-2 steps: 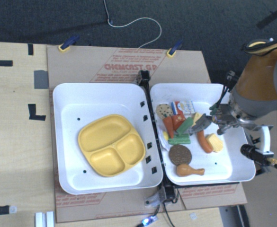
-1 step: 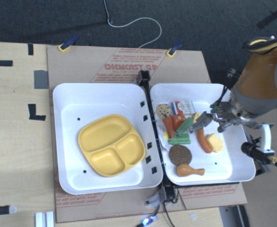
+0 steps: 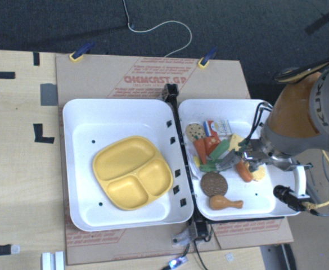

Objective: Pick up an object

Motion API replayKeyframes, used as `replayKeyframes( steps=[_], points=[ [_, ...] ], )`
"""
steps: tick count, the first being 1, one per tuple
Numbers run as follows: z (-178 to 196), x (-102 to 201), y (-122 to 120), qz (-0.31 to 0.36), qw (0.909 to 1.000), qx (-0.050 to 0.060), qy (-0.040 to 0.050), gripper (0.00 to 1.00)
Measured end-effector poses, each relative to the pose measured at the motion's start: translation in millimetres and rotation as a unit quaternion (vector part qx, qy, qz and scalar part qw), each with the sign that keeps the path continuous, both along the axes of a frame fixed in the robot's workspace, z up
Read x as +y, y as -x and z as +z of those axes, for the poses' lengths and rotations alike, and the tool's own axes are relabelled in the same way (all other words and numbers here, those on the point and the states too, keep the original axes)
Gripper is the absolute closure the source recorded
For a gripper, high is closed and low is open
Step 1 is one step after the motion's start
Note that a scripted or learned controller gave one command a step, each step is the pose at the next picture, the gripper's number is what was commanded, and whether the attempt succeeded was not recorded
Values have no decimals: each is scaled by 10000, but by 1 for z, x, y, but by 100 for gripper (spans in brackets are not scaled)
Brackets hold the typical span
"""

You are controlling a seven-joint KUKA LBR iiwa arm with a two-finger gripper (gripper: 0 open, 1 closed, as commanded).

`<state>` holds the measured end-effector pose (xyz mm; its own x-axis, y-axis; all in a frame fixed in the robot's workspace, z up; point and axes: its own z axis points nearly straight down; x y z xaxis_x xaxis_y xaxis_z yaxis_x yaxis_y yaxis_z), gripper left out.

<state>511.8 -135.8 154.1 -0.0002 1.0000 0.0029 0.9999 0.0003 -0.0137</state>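
Note:
The right bin [image 3: 265, 204] holds a heap of toy food. A speckled cookie [image 3: 194, 131] and a striped packet [image 3: 217, 128] lie at the far side, with a red piece [image 3: 205, 145] and green pieces [image 3: 216, 152] below them. A brown patty [image 3: 213, 183] and a drumstick [image 3: 225, 202] lie nearer the front. An orange sausage [image 3: 244, 172] rests by a yellow piece [image 3: 258, 175]. My gripper [image 3: 227, 161] reaches in from the right, low over the green pieces in the middle of the heap. The wrist hides what lies under it.
The left bin [image 3: 80, 122] holds a yellow divided plate [image 3: 132, 171]. A black clamp [image 3: 170, 91] sits on the wall between the bins. The orange-banded arm [image 3: 296, 114] fills the right bin's far right corner. A white cable [image 3: 158, 27] trails behind the cardboard.

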Motion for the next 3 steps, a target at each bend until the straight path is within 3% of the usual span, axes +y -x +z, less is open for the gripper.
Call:
replayKeyframes(
  steps=[1,2,3],
  points=[
    [-51,-6,-2,3,10000,-6,0,0],
    [-71,-6,-2,3,10000,-34,2,0],
    [-60,-5,-5,10,10000,-57,-11,100]
  ],
)
